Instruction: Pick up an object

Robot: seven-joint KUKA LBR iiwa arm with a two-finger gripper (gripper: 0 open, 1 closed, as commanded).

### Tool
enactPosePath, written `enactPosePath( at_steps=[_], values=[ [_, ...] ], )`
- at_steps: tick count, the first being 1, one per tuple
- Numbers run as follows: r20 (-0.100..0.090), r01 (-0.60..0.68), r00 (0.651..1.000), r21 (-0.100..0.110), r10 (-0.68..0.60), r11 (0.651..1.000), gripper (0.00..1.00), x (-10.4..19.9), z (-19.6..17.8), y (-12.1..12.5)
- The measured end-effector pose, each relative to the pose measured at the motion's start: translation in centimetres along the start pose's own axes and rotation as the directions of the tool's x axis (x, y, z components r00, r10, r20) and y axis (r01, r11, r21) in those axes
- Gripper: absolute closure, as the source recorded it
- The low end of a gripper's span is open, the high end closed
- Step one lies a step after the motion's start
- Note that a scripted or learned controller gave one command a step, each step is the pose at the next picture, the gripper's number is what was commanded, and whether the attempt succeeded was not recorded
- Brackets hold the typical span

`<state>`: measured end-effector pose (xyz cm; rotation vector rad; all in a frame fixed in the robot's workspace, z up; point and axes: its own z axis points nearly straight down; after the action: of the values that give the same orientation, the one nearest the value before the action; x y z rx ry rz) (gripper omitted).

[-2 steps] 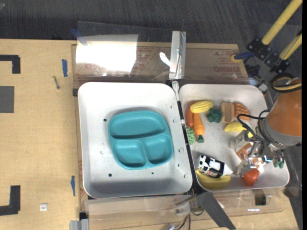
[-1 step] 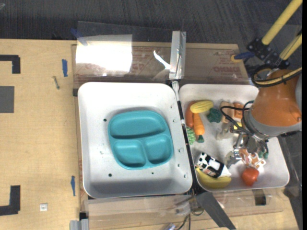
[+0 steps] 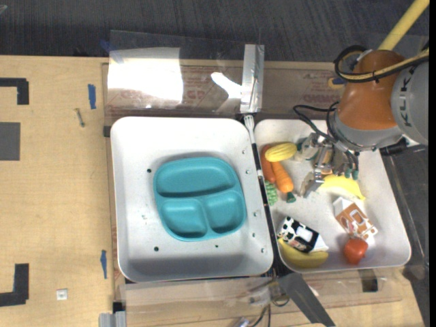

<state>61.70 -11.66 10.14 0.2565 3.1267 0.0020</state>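
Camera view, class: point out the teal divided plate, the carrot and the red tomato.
teal divided plate [image 3: 199,196]: camera view, on the ridge between its compartments.
carrot [image 3: 281,176]: camera view, middle of its orange body.
red tomato [image 3: 355,251]: camera view, centre of its red skin.

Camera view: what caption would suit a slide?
Robot gripper hovers over toy food in the right bin; a teal tray fills the left.

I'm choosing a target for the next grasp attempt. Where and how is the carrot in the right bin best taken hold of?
Probably at the middle of the carrot's orange body, coming straight down with the pincer closing across its narrow width. It lies flat and slanted near the right bin's left wall, so its long sides offer parallel faces. The corn cob sits close to its upper end and its green leaves at its lower end, so stay mid-length.
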Motion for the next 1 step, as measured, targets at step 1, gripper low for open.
enactPosePath(
  at_steps=[1],
  values=[
    [0.004,-0.022,1.0,0.002,0.022,1.0,0.0,-2.03,1.43,2.1]
  ],
)
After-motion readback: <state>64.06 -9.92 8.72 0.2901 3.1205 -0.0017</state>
